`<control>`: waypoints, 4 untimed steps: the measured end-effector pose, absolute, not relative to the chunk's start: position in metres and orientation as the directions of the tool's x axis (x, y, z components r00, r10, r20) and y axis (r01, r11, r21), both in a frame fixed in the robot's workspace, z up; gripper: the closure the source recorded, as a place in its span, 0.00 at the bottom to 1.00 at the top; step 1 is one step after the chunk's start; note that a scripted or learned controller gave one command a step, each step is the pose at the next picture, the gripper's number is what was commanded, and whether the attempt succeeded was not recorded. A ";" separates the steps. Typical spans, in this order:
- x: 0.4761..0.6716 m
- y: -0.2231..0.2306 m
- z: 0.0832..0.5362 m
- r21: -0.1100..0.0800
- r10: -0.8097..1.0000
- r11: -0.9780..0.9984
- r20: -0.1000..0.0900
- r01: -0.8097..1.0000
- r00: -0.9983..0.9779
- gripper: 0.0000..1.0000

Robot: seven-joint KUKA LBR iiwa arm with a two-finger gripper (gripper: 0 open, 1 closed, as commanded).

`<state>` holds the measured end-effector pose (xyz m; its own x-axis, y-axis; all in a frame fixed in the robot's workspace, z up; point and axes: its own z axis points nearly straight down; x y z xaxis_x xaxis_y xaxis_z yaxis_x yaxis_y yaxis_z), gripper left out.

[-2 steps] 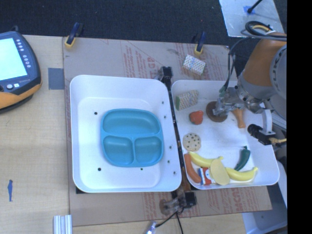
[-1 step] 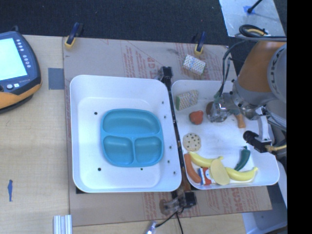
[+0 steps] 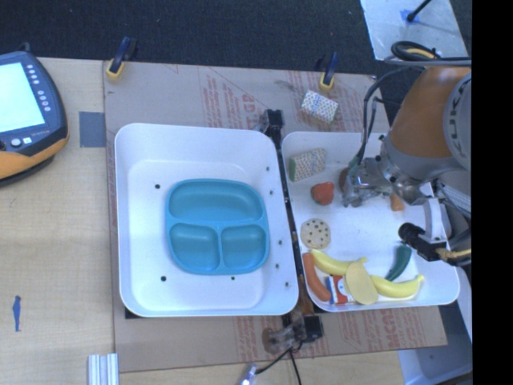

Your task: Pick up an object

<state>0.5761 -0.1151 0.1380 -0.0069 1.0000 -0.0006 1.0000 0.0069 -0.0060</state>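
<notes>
Red tomato (image 3: pixel 323 192) sits at nine o'clock of the hand (image 3: pixel 358 189); we cannot tell its grip, and it could roll aside.

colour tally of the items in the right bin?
Yellow: 2, banana and a pale yellow piece
Red/orange: 2, tomato-like piece and carrot-like piece
Green: 2, sponge-like block and pepper
Tan: 1, cookie
Total: 7

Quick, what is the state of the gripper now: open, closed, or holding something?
Gripper: cannot be told; it hangs over the right bin, beside the small red object, and nothing is seen held.
</notes>
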 end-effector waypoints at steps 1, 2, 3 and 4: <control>0.537 -0.090 0.192 -0.007 1.000 0.008 0.000 1.000 -0.008 1.00; 0.537 -0.090 0.192 -0.007 1.000 0.007 0.000 1.000 -0.007 0.00; 0.582 -0.093 0.091 -0.009 1.000 0.007 0.000 1.000 -0.007 0.00; 0.624 -0.096 0.092 -0.003 1.000 0.003 0.001 1.000 -0.003 0.00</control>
